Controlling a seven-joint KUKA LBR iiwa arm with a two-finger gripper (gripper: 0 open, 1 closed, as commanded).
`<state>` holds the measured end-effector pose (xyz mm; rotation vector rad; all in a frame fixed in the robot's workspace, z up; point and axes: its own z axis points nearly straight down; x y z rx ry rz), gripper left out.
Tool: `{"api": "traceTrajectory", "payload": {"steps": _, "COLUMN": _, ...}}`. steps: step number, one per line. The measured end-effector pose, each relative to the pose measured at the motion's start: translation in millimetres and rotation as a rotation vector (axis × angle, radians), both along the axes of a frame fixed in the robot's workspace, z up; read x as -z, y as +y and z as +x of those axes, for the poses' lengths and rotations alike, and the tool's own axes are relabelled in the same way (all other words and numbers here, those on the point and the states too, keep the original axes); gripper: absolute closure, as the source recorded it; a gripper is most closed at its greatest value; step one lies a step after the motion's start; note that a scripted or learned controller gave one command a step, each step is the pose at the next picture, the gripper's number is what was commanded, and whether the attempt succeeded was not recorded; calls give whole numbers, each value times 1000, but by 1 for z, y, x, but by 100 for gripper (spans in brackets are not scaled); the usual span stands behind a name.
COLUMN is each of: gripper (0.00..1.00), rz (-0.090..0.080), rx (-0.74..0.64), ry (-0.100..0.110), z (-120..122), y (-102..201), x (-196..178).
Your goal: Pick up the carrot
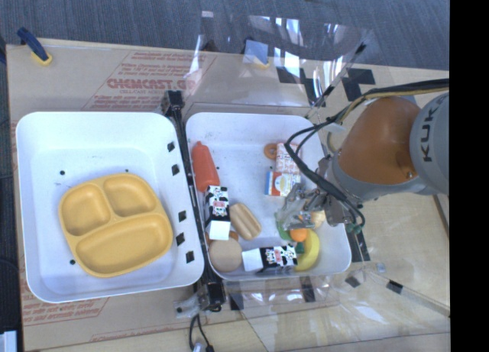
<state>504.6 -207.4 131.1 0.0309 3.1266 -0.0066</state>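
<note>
Gripper [299, 217] hangs low over your right bin [252, 125], above the small orange-and-green carrot [296, 234] beside the banana [309, 251]; finger state, you cannot tell.

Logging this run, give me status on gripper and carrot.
Gripper low in right bin, near corner. Carrot flat by left wall, untouched, well apart from gripper. Milk carton at carrot's near end.

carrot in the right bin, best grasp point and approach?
Grip the carrot at mid-length, coming straight down, fingers closing across its width. It lies flat and long along the right bin's left wall, its top end free. The milk carton crowds its lower end and the wall leaves little finger room, so avoid both. The gripper is across the bin.
</note>
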Motion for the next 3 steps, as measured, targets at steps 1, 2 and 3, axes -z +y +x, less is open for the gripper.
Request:
{"api": "traceTrajectory", "payload": {"steps": 1, "gripper": 0, "rz": 0, "rx": -1, "ry": 0, "z": 0, "y": 0, "x": 0}}
{"api": "traceTrajectory", "payload": {"steps": 2, "gripper": 0, "rz": 2, "rx": 47, "ry": 10, "z": 14, "y": -3, "x": 38}}
{"api": "traceTrajectory", "payload": {"steps": 3, "gripper": 100, "rz": 0, "rx": 40, "ry": 2, "z": 17, "y": -3, "x": 26}}
